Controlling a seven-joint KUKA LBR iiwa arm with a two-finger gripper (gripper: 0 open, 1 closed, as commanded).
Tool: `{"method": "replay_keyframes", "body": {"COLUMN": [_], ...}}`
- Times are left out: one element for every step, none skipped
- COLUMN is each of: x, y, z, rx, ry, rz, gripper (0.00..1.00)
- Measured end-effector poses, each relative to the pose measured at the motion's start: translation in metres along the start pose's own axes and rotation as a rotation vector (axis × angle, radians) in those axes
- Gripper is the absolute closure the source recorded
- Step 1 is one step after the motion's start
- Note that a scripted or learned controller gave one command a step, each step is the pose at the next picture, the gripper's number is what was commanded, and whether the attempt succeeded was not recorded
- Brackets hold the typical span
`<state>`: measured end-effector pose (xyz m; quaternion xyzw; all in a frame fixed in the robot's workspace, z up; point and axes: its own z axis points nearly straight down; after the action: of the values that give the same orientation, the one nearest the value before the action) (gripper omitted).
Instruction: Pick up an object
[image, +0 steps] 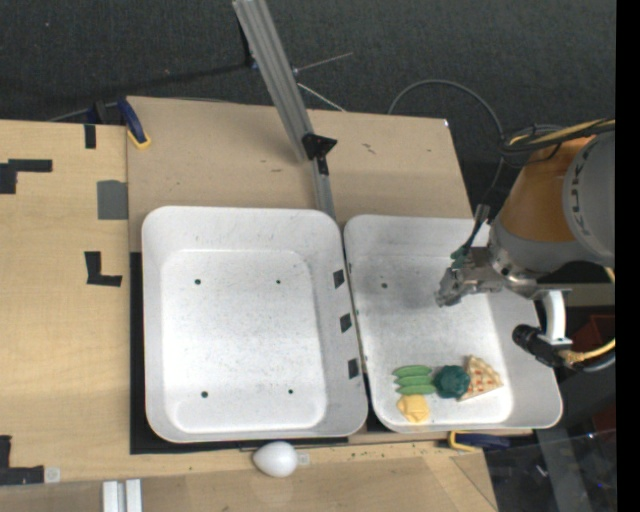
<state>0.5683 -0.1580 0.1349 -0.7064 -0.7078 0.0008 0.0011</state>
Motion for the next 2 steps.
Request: {"method": "replay_keyframes", "body": {"x": [-0.002,0.006], "y": [0.003,0.006], "z": [-0.063,-0.109], "rx": [-0.008,-0.007], "ry": [-0.002,-0.001], "rz": [0.001,-0.001], "gripper": [1.0,1.0]}}
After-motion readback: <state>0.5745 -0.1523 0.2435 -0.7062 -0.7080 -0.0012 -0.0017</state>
